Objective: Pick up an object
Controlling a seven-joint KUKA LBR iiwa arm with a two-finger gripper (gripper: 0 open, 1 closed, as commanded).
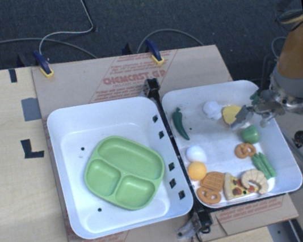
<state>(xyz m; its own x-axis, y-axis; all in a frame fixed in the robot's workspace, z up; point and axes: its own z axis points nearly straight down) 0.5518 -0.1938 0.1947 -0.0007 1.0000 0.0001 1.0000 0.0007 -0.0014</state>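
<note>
White plastic bins sit side by side on the desk (10,170); the left bin (66,160) carries a green divided tray (124,172). The right bin (287,175) is strewn with toy food: a green pepper (180,124), a white egg (195,154), an orange ball (197,171), pretzels, a pizza slice (238,187). The claw (248,114) hovers beside a yellow piece (231,113), just above a green piece (250,134); whether its fingers are apart or together I cannot tell

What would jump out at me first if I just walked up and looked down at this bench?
Probably the big green divided plate, lying alone in the left bin. Next, the jumble of toy food in the right bin: a dark green pepper, an orange ball, a pretzel and more. The arm's tool hangs over that bin's far right side, beside a yellow piece.
</note>
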